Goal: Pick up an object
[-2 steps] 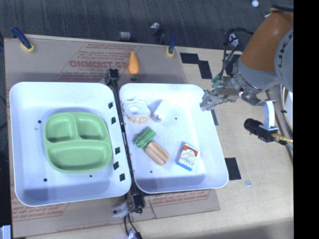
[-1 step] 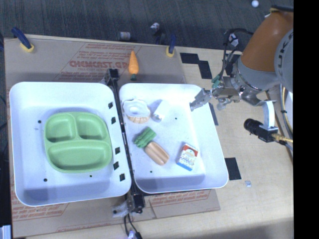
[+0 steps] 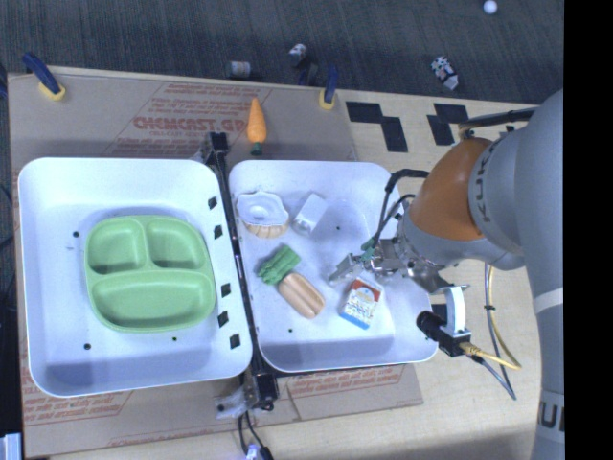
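Right bin (image 3: 287, 353): four loose items.
- Carton (image 3: 361, 304), small, blue and white with red, lay near the bin's right edge, toward the front.
- Toy carrot (image 3: 292, 281), green top, tan body, lay at mid-floor, pointing toward the front right corner.
- Cup (image 3: 261, 212), pale with a tan rim, sat near the back left corner.
- White block (image 3: 309, 213) sat just beside the cup, toward the back edge.

Left bin (image 3: 38, 257): green tray (image 3: 148, 272), three compartments, at centre.

Bench: orange carrot (image 3: 256, 123) stood beyond the right bin's back edge, outside both bins.

Gripper (image 3: 352, 264): low over the right bin, by its right edge, just behind the carton and apart from the toy carrot. Whether the pincer was spread or pressed together could not be told; nothing was seen pinched.

Hazards, as judged: the carton was the likeliest target. The tips sat at its back corner rather than over its middle, so a closing pinch might catch an edge and flick it aside or let it slip. The carton lay flat and thin, so the tips might scrape the bin floor. The bin wall close by left little room for the wrist.
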Controlling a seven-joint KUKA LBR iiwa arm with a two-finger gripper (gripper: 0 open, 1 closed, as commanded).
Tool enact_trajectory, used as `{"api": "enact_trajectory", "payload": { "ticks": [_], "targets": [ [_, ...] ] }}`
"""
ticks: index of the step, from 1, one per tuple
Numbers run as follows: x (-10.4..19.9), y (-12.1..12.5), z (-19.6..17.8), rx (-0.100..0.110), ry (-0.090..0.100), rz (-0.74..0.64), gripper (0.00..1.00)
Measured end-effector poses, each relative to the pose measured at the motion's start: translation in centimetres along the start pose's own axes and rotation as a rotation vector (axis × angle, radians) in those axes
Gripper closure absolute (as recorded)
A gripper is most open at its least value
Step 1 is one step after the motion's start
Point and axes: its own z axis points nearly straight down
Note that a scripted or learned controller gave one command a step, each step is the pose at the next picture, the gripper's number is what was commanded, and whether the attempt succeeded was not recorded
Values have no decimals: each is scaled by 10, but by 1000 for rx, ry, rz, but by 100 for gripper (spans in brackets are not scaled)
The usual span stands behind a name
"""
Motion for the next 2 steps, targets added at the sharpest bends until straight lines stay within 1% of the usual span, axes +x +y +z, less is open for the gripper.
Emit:
{"api": "enact_trajectory", "payload": {
  "ticks": [1, 2],
  "targets": [
    [0, 0, -10, 1, -2, -5, 100],
    [-1, -49, -116, -5, -3, 2, 100]
  ]
}}
